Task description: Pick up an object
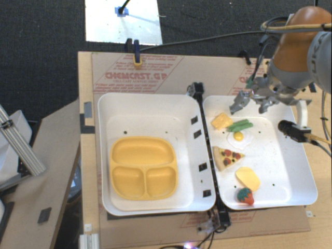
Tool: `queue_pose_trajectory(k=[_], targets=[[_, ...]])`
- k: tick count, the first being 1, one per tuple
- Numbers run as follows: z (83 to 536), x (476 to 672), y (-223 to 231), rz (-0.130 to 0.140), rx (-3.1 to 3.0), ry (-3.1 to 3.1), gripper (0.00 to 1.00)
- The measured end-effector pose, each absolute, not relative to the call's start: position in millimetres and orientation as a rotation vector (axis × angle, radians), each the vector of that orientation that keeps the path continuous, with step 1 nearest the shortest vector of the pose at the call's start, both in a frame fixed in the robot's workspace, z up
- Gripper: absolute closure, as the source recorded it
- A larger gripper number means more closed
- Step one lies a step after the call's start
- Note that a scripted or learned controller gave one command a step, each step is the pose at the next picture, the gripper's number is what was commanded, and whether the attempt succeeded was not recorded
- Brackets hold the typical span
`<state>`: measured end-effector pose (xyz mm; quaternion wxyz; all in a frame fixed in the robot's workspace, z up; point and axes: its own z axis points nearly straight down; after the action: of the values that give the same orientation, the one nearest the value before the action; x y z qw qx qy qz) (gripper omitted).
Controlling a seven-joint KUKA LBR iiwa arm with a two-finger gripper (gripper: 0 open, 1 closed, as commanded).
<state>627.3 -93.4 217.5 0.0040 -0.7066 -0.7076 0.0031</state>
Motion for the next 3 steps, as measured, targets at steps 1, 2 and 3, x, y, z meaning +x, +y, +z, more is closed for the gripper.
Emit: queue_pose_trajectory(k=[1,2,3], targets=[[224,629.8,-93,-0.002,-2.218,-2.226,0.0],[162,630.3,-88,0.003,-2.216,-2.223,0.0],[101,631.0,-82,0.003,-2.215,-2.224,0.0]])
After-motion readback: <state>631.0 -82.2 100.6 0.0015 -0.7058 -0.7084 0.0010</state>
